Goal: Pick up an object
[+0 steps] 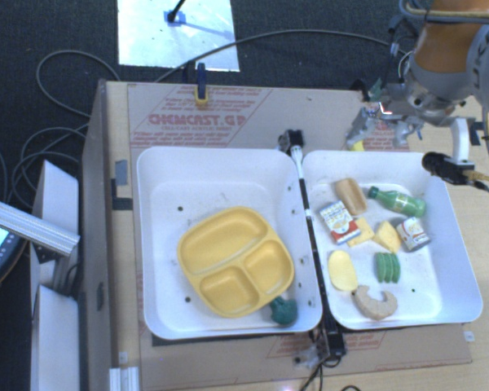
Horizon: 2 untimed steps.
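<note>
Evidently no object has yet been taken: the gripper (381, 123) is seen at the upper right of the frame, hanging over the far rim of the right bin (464, 300), with nothing between its fingers. How far those fingers are parted cannot be told from this slant.

For the step in hand to be done well, a target should be chosen that stands apart from its neighbours. The green bottle (398, 201), lying on its side in the upper right part of the bin, is judged the easiest reach; its body should be straddled across the narrow width, not along its length, since a round body may roll away under an off-centre close. The items crowded at mid-bin are best avoided: the red-and-white packet (335, 220) is touching the yellow wedge (360, 233), and a descent there would likely strike both.

Other candidates are seen lower in the bin: a pale yellow oval piece (342, 270), a ribbed green piece (386, 267), and a tan curved piece (376, 303) near the front wall. A small tin (412, 234) lies just beside a second yellow wedge (388, 236). A tan roll (350, 195) lies toward the bin's upper left.

In the left bin (159, 177), a yellow divided tray (235, 261) is seen, with a dark green item (283, 311) at its lower right corner.
</note>
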Each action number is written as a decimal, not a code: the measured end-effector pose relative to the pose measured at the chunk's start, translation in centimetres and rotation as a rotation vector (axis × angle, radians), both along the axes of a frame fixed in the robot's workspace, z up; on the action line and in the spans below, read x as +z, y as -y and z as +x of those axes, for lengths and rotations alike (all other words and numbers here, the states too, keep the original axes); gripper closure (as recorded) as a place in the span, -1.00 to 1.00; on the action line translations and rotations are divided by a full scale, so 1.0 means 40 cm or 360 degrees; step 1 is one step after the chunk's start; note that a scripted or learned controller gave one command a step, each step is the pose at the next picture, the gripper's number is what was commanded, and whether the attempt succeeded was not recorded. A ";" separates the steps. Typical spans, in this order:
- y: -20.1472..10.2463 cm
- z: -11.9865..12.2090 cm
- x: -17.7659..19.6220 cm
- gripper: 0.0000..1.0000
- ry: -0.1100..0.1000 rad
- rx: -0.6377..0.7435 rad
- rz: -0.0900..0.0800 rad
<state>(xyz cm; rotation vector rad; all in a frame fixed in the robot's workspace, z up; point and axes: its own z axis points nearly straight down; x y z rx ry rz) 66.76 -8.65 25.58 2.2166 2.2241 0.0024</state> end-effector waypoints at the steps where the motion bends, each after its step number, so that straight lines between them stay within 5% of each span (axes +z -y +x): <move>1: -0.017 -0.086 -0.180 -1.00 -0.0004 -0.0003 0.0000; 2: 0.002 -0.188 -0.429 -1.00 -0.0003 -0.0003 0.0000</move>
